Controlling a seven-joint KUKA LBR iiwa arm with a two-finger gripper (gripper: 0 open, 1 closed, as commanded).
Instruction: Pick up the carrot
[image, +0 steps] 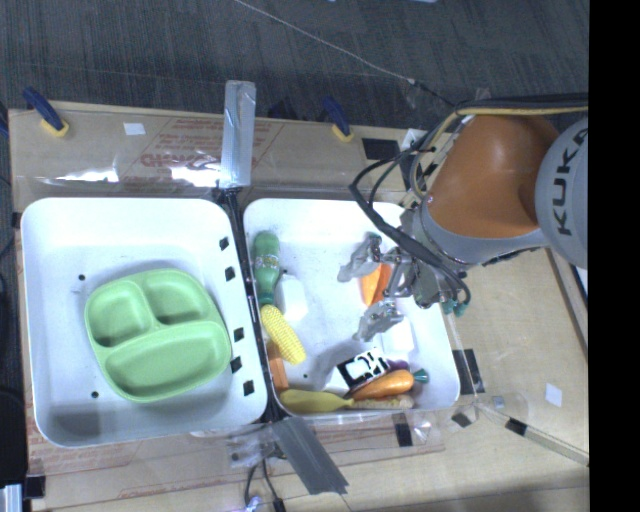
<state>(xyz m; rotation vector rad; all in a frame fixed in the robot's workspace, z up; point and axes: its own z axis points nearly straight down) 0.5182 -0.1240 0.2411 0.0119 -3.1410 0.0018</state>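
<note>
An orange carrot lies in the right bin, right of its middle. My gripper hangs low over it, reaching in from the right. One finger stands at the carrot's far end and the other at its near end. The fingers stand wide apart, so the gripper is open with the carrot in the gap between them. I cannot tell whether either finger touches the carrot. A second orange vegetable with a green tip lies by the bin's front wall.
Along the right bin's left wall lie a green vegetable and a corn cob. A banana and a black-and-white object sit at the front. The left bin holds a green divided plate.
</note>
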